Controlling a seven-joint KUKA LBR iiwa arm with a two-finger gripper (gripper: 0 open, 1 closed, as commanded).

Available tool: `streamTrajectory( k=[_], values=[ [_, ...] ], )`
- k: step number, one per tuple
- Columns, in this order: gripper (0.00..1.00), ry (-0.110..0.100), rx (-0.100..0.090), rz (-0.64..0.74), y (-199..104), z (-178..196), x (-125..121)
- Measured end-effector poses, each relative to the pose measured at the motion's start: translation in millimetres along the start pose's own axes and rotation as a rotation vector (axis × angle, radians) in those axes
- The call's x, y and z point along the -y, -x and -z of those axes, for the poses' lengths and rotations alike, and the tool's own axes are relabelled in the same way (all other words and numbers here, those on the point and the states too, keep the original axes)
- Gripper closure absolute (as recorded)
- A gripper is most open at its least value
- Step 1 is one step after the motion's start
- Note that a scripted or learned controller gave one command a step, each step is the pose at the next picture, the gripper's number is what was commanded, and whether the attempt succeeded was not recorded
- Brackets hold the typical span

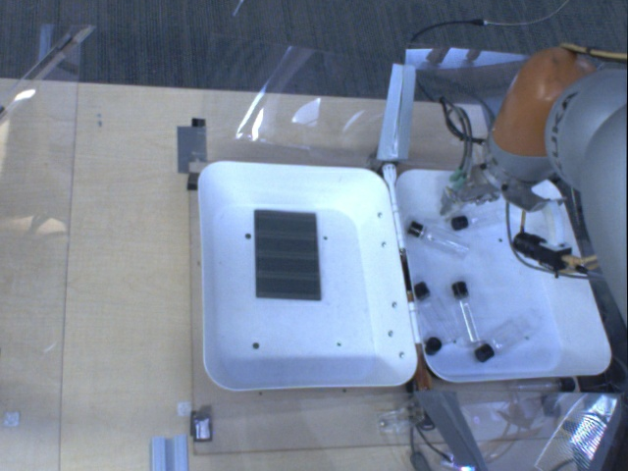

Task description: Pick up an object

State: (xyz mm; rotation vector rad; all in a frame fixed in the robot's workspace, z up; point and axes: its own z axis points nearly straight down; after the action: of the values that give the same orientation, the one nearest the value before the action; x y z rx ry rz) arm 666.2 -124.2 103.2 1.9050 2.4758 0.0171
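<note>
The gripper (463, 190) hangs low over the upper left of the right bin (589, 361), near a clear black-capped vial (435, 236). Its opening cannot be told, and nothing is visibly held, so the pick appears not yet done. The left bin (226, 341) holds 1 dark ribbed block (287, 255).

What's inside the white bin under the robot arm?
The right bin holds several small clear vials with black caps, such as one near its front and another near its back. The arm covers the bin's back corner, so anything beneath it is hidden.

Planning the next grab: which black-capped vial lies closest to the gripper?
The vial at the right bin's far end, just below the gripper; the others lie farther away.
</note>
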Motion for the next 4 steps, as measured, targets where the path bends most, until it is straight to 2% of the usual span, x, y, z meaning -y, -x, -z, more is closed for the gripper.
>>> streamTrajectory(
  k=[1, 2, 3, 4],
  values=[
    [0.00, 0.000, 0.000, 0.001, 0, 0, 0],
    [0.00, -0.009, -0.003, 0.081, 35, 97, 2],
    [0.00, -0.017, -0.008, 0.136, 7, -8, -2],
    [0.00, -0.008, -0.003, 0.236, 32, 126, 10]
  ],
)
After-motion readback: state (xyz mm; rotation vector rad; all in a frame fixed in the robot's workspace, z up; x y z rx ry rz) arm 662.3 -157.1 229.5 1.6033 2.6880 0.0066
